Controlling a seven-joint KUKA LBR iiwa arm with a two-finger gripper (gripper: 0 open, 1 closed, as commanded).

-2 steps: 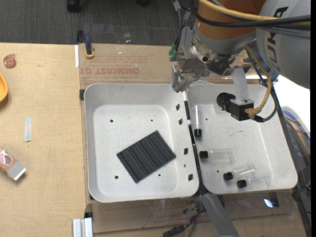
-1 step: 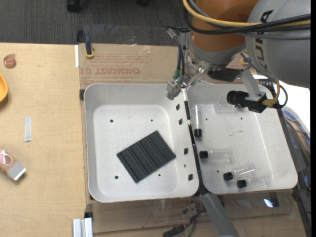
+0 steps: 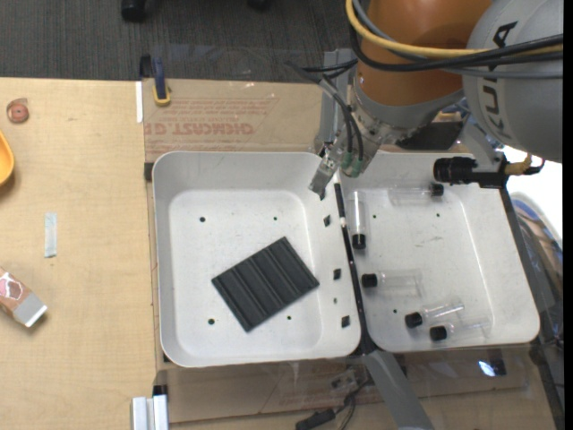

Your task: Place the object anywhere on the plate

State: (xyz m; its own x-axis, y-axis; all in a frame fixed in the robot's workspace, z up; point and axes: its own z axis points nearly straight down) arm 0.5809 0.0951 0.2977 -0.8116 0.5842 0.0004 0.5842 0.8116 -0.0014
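Hovering over the rim between both bins, pincer [image 3: 333, 170]; can't tell its opening or any hold. Dark ribbed plate [image 3: 265, 283] in left bin [image 3: 179, 240]; clear vials [image 3: 356, 218] in right bin [image 3: 488, 240].

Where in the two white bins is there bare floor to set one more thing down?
Left bin: bare floor along the far wall and left wall, around the dark ribbed plate. Right bin: a bare patch in the middle, between the far vial and the near vials. Crowded: the right bin's near side and the divider edge under the gripper.
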